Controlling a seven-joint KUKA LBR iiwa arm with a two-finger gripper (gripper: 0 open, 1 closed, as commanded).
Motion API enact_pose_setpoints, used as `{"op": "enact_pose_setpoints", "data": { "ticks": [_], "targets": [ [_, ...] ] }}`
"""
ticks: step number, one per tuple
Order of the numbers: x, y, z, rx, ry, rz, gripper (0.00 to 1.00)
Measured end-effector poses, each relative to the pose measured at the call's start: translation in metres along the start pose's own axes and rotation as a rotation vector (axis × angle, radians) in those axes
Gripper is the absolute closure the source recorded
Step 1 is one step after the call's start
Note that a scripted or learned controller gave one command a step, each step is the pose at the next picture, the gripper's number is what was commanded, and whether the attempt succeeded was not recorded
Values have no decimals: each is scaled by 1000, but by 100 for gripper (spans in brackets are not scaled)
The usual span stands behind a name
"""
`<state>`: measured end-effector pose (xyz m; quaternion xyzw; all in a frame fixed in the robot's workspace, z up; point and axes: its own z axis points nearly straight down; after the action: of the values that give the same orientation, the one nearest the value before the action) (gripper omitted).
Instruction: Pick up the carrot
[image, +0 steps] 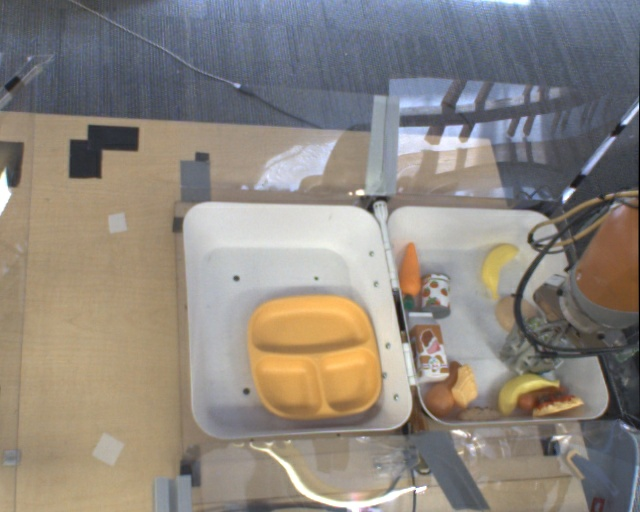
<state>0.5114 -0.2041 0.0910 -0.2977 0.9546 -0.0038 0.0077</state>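
The carrot (410, 268), orange with a green tip, lies upright along the left wall of the right bin (450, 225), near the divider. The arm comes in from the right, its orange band (610, 265) over the bin's right side. My gripper (525, 347) hangs low at the right of the same bin, well to the right of the carrot and apart from it, between two bananas. Cables and the wrist cover most of it.
The right bin also holds a banana (497, 268) at the back, a second banana (525, 390) and a pizza slice (550, 405) at the front right, two small cartons (430, 325) beside the carrot, and a brown bread piece (448, 392). A yellow divided plate (315, 355) sits in the left bin (220, 300).
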Motion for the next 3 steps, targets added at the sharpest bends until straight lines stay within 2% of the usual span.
{"op": "enact_pose_setpoints", "data": {
  "ticks": [1,2,3],
  "targets": [
    [-3,-1,0,-1,1,-122,100],
    [-1,2,-109,3,1,42,100],
    [-8,-7,-148,-3,4,304,100]
  ]
}}
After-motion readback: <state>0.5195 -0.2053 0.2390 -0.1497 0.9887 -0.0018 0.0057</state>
